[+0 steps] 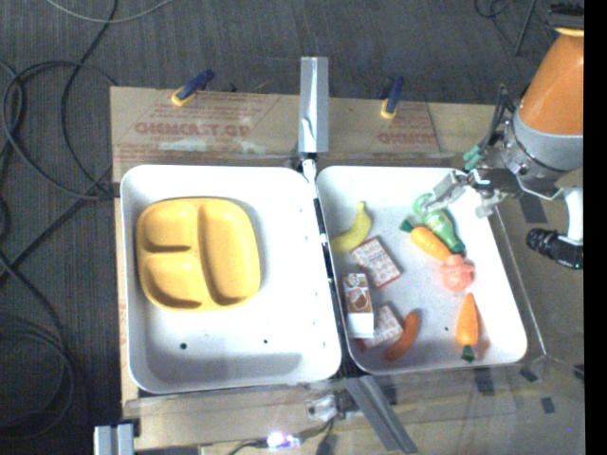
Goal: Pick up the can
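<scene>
A green object with a pale band [439, 226], possibly the can, lies in the upper right part of the right bin [503, 254], against an orange carrot [430, 243]. My gripper [451, 191] hangs just above and to the right of the green object, reaching in from the bin's upper right corner. It partly covers the object's upper end. Whether it touches the object is unclear.
The right bin also holds a banana [354, 227], three small cartons [377, 262], a sausage [403, 336], a second carrot [467, 322] and a pink-red fruit [457, 272]. A yellow divided tray [199, 252] lies in the left bin [285, 339].
</scene>
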